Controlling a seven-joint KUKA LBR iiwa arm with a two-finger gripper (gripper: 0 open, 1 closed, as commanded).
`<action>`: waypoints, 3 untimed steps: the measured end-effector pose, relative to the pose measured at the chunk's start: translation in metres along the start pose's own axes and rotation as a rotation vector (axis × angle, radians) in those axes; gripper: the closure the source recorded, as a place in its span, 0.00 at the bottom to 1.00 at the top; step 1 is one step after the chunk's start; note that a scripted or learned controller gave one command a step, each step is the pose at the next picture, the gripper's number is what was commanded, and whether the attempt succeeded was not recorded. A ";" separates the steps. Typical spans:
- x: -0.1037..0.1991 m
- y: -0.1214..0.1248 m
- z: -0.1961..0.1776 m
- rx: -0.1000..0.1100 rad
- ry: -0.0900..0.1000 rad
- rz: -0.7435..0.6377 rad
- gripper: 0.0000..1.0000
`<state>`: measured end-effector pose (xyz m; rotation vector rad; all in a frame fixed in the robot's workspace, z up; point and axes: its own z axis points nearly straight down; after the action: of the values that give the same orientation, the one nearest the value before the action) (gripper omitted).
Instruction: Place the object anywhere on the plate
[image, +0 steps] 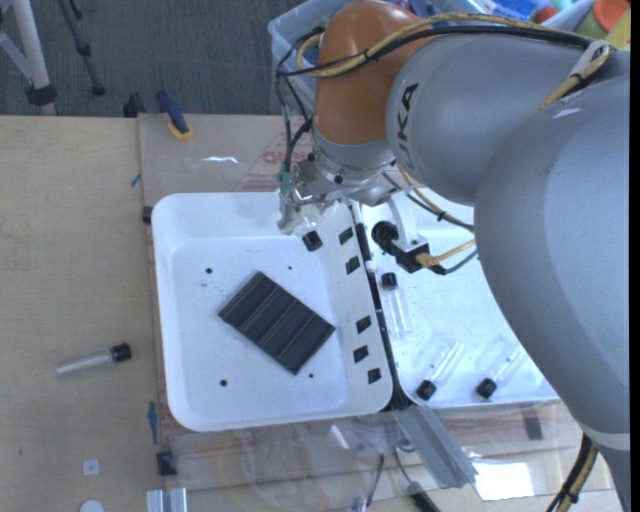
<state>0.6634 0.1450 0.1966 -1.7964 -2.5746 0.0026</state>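
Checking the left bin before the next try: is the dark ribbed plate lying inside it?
Yes, the dark ribbed plate lies flat on the floor of the left bin.

The plate (277, 321) is a dark grey, ribbed rectangular slab lying flat on the floor of the left white bin (190, 400), rotated so its long edges run diagonally. A clear tube with a black cap (308, 236) is located near the upper right corner of that bin, directly under the gripper (297, 212), well apart from the plate. Its clear body is largely hidden; the black cap is the visible part.
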 end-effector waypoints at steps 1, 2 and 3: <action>0.057 0.025 -0.012 -0.008 -0.003 -0.657 1.00; 0.084 -0.010 -0.052 -0.003 -0.001 -0.908 1.00; 0.076 0.019 -0.085 -0.009 -0.004 -0.691 1.00</action>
<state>0.6554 0.2235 0.2817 -0.8198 -3.0388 -0.0065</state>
